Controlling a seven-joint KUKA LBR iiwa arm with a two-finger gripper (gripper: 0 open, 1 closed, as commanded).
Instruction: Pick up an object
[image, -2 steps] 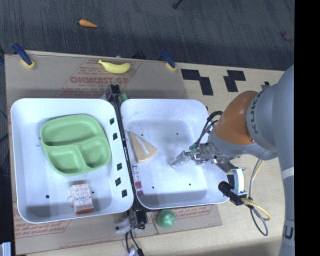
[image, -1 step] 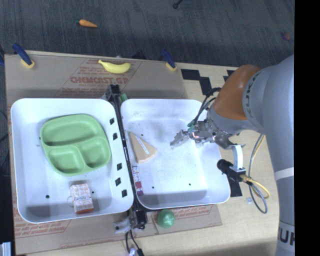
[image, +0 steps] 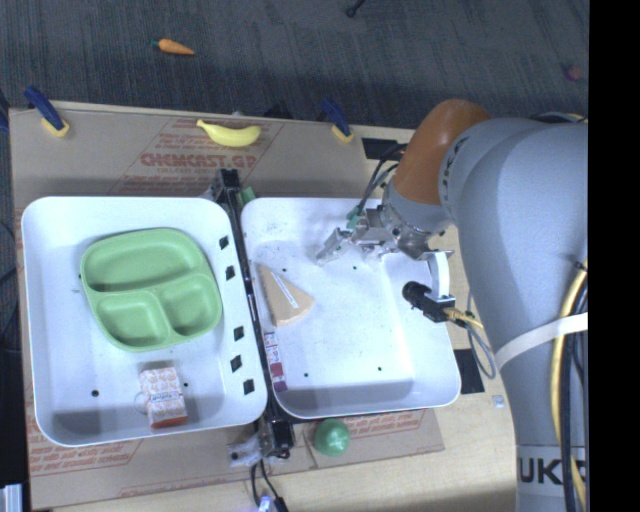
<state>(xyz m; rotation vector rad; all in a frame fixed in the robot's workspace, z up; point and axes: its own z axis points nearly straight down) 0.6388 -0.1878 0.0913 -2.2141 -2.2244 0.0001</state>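
Gripper (image: 335, 246) sits over the right bin (image: 400, 385), upper part, fingers spread w/ nothing between them. Cheese wedge (image: 281, 296) lies on the bin floor by the left wall, below and left of the fingertips, clearly apart from them. Left bin (image: 45, 330) has a green divided plate (image: 150, 288) and a small carton (image: 163, 394).

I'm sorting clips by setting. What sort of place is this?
Likely a robotics lab bench for grasping trials: a KUKA arm over two white bins, cardboard held by blue clamps, and toy items like a banana.
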